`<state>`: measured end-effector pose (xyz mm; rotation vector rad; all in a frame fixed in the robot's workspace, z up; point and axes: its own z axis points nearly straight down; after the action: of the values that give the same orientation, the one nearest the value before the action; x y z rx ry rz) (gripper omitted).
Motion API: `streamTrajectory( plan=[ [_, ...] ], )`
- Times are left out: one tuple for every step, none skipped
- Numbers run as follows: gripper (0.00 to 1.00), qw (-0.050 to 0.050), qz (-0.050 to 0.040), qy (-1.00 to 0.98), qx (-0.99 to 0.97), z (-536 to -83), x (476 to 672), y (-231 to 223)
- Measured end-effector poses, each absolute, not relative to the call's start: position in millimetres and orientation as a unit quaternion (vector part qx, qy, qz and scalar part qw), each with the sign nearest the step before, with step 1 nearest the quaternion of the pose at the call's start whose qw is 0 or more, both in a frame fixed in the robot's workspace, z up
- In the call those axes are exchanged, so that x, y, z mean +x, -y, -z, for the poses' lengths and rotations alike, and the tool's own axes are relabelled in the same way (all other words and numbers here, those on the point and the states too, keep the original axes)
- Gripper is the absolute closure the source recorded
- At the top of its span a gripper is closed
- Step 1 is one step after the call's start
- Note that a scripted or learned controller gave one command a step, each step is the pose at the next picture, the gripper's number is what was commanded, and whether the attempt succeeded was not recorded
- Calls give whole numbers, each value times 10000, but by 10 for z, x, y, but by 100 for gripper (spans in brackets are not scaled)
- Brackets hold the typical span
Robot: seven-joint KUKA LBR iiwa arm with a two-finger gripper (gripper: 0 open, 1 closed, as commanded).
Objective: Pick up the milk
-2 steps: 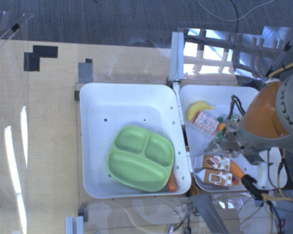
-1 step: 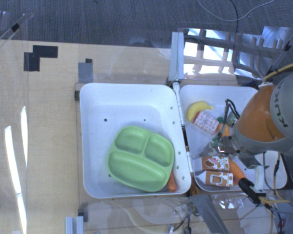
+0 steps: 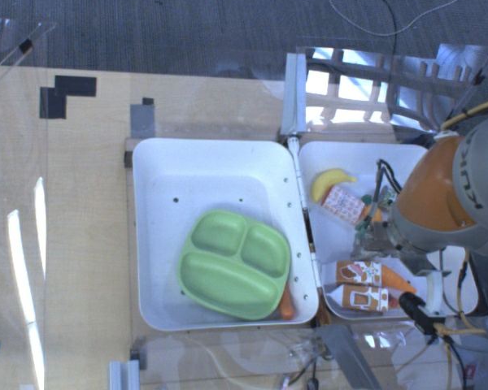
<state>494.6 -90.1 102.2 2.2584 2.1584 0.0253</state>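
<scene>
The hand (image 3: pixel 372 236) hangs low in the right bin (image 3: pixel 325 157), just above the milk carton (image 3: pixel 359 285); its grip I cannot tell. The carton lies flat by the front wall, unlifted, so pickup remains. A banana (image 3: pixel 329 180) lies farther back.

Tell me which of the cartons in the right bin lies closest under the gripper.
The orange-and-white carton, lying on its side at the near edge of the right bin, right below the gripper. The small red-and-white carton sits farther back, beside the banana.

Bright, even overhead light; glare streaks on the bench (image 3: pixel 32 242), slightly soft focus.
</scene>
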Motion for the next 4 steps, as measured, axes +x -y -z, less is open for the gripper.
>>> streamTrajectory(
  plan=[
    [100,103,-99,-6918,7220,-1133,4967,898],
    [0,104,-100,-6914,7224,-1133,4966,898],
    [0,60,-45,-7257,6880,-898,4910,857],
    [100,86,-76,-7267,6868,-1022,4944,847]
  ],
)
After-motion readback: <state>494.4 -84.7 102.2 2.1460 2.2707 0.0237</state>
